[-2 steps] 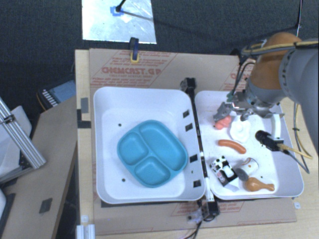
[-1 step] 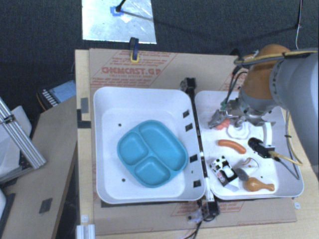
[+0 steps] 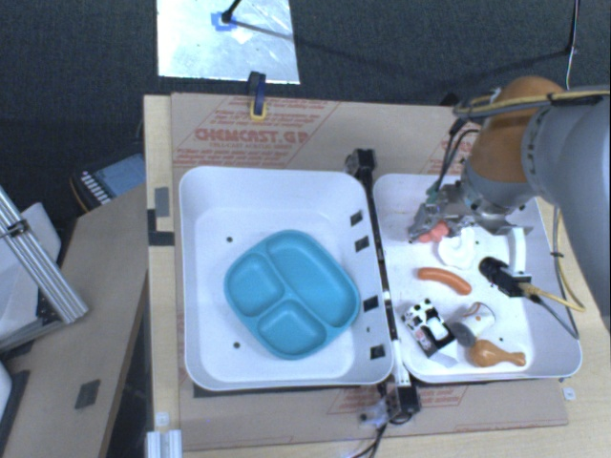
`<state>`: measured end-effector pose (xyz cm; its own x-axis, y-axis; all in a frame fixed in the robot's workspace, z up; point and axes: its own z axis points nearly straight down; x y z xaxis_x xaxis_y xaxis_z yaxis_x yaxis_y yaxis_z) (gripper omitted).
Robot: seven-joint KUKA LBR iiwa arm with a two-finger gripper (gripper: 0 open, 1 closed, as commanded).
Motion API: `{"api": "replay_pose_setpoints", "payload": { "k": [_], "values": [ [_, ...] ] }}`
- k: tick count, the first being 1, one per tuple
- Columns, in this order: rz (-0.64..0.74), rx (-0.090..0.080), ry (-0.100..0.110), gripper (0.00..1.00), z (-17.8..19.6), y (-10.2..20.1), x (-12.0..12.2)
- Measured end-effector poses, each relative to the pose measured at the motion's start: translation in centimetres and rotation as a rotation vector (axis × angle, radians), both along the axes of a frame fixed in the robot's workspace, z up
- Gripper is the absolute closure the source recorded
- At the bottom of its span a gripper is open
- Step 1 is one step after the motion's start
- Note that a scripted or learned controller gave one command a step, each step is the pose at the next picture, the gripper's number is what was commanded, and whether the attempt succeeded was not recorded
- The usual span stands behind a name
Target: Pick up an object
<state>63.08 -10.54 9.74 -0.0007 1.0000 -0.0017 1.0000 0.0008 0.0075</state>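
Tool [image 3: 430,223] low in right bin [image 3: 563,351] near sausage [image 3: 444,279]; blue tray [image 3: 291,294] in left bin [image 3: 205,256]

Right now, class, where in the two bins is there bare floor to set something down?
Left bin: bare floor all around the blue divided tray, widest along the top. Right bin: crowded with the sausage, drumstick and gripper; a small bare patch at top left.

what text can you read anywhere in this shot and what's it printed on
"CHEMCAST GP", red print on the brown sheet behind the left bin; the last letters are uncertain.
More red print on the same sheet, right of the bins' top and along the front edge: too small and cut off to read.
No readable text on the blue tray or the things in the right bin.
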Motion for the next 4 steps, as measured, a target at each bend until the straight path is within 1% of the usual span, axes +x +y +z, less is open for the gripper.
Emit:
{"api": "replay_pose_setpoints", "payload": {
  "k": [1,2,3,4],
  "values": [
    [0.003,0.001,0.001,1.00,4.4,0.0,0.4],
    [0.005,0.001,0.000,1.00,9.6,0.6,1.4],
    [0.005,0.001,0.000,1.00,14.3,0.6,1.6],
    [0.009,0.004,0.005,1.00,14.5,6.8,1.3]
  ]
}}
